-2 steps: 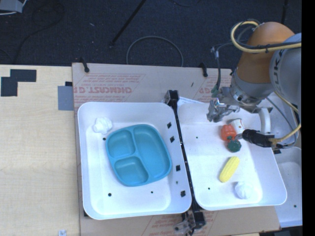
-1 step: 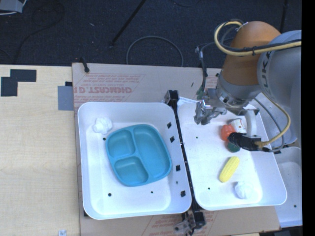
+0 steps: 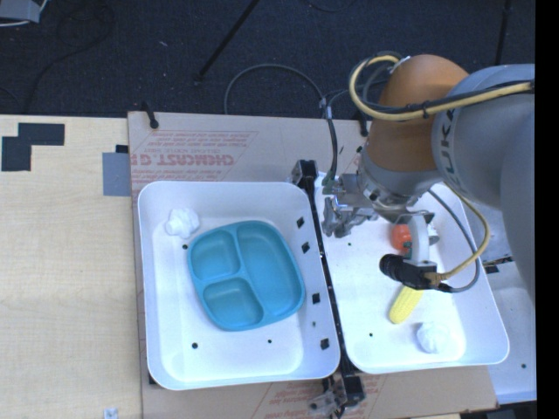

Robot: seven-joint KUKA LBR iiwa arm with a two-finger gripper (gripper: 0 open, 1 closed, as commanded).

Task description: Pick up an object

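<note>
From the camera view, I hang over the right bin (image 3: 489, 339), my gripper (image 3: 342, 221) near its ten o'clock corner; I cannot tell its state. The yellow corn (image 3: 403, 304) lies toward five o'clock of me. I should centre above it before descending.

Bench (image 3: 61, 278): pale wood-grain top, dark patches toward 10 o'clock. Cardboard sheet (image 3: 192, 151) with reversed red print lies on it, centre to 3 o'clock. On the cardboard, two shallow white bins touching side by side: left bin (image 3: 162, 339) at centre, right bin (image 3: 472, 343) toward 4 o'clock.
</note>
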